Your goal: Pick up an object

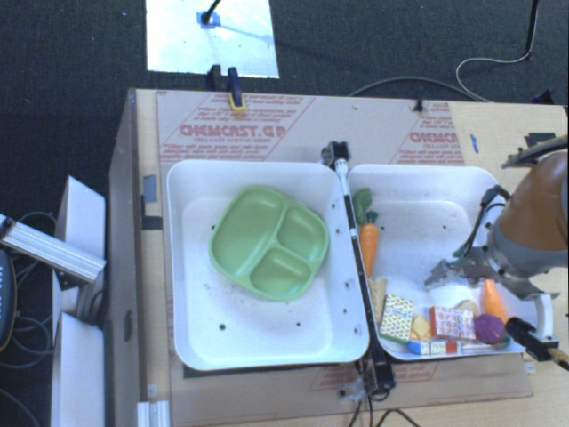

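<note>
The right bin [418, 207] holds several toy foods. An orange carrot [366, 244] with a green top lies along its left wall. At the front sit a tan cracker [378, 292], a patterned box [397, 317], a red and white box [452, 321], a purple piece [487, 328] and an orange piece [492, 298]. My gripper [467, 272] hangs low over the right half of this bin, just behind the red and white box and left of the orange piece. I see nothing held in it.
A green divided plate [269, 243] lies in the left bin [200, 327]. A black rod [352, 238] runs along the wall shared by the bins. The back half of the right bin is bare white floor.
</note>
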You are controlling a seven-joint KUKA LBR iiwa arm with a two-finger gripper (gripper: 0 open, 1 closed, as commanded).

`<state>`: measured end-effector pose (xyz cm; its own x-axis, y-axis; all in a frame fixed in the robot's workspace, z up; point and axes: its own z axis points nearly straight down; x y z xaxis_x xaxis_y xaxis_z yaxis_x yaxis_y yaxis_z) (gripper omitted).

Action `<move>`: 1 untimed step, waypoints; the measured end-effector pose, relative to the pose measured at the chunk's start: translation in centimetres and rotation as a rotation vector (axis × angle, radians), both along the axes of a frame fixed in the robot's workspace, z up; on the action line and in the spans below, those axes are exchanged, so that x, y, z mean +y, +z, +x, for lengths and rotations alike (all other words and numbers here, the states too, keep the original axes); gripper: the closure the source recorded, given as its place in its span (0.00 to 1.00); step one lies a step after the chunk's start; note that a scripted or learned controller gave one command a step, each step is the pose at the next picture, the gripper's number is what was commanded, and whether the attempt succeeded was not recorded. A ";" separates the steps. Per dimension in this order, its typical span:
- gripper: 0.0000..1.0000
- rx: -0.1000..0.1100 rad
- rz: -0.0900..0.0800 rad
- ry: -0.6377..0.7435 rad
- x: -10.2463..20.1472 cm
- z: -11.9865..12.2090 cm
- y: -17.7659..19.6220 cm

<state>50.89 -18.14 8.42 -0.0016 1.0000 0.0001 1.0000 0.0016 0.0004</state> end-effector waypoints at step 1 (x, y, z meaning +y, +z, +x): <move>1.00 -0.004 0.000 0.000 0.0 0.1 1.1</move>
